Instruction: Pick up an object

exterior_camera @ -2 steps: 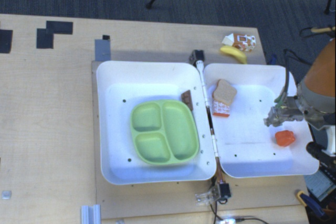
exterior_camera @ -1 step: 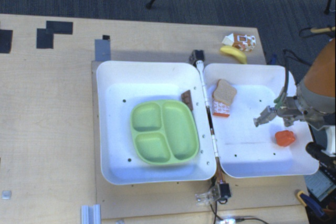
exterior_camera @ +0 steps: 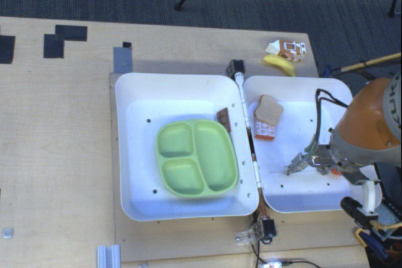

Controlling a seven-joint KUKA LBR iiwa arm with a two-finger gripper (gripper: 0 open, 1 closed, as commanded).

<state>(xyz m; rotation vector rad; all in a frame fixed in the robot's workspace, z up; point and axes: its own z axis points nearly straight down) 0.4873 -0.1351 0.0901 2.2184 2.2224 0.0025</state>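
Jaws are seen slightly parted just above the floor of the right bin [exterior_camera: 326, 201], toward its 4 o'clock side, with nothing visible between the fingers; the gripper [exterior_camera: 296, 167] points toward 9 o'clock.

At the far left, dark patches are marked on the counter [exterior_camera: 56, 154] near 10 o'clock. The left bin [exterior_camera: 135, 135] is occupied by a green tray [exterior_camera: 196, 158] with three compartments, laid at the bin's centre. A small brown piece [exterior_camera: 223, 116] is seen at the tray's 1 o'clock, close to the bin's right wall.

Past the seam between the bins, a tan slab [exterior_camera: 269, 109] is found in the right bin toward 10 o'clock, resting partly on a red-and-white packet [exterior_camera: 264, 130] at its 6 o'clock. Both are well apart from the gripper, which lies toward their 4 o'clock.

Outside the bins, at 12 o'clock of the right bin, a banana [exterior_camera: 279, 63] is laid on the counter, touching a small white-and-orange box [exterior_camera: 289, 49].

At the far right, the arm [exterior_camera: 370, 125] is seen, its orange band over the right bin's 3 o'clock edge.
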